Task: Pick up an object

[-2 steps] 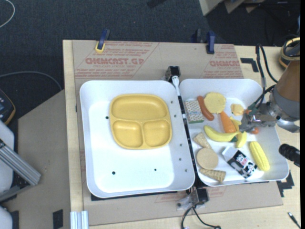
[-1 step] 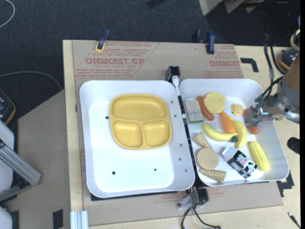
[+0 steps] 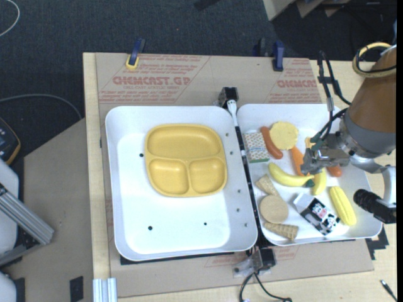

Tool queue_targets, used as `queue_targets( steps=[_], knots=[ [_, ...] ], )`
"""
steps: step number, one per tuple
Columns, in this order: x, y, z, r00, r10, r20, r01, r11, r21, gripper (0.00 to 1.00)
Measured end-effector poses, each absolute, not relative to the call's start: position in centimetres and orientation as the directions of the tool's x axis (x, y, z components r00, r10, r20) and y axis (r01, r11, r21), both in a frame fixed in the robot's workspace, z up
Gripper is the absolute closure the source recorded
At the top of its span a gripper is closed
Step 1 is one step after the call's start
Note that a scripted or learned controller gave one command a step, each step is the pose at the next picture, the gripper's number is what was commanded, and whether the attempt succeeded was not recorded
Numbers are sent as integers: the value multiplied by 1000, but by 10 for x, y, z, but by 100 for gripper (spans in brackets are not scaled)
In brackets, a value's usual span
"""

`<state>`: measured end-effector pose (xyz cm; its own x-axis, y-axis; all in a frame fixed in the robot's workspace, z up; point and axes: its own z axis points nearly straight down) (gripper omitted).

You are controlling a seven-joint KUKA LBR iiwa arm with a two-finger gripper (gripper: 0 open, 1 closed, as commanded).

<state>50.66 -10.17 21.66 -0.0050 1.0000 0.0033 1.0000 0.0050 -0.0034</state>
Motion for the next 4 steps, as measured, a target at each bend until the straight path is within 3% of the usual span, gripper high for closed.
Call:
queue_targets(
  steps=[2, 3, 4],
  knots=[
    [490, 4, 233, -6, 1000, 3, 1000, 6, -3, 100],
    [492, 59, 235, -7, 1000, 2, 1000, 7, 1, 100],
    [485, 67, 213, -1, 1000, 1, 1000, 1, -5, 100]
  ],
)
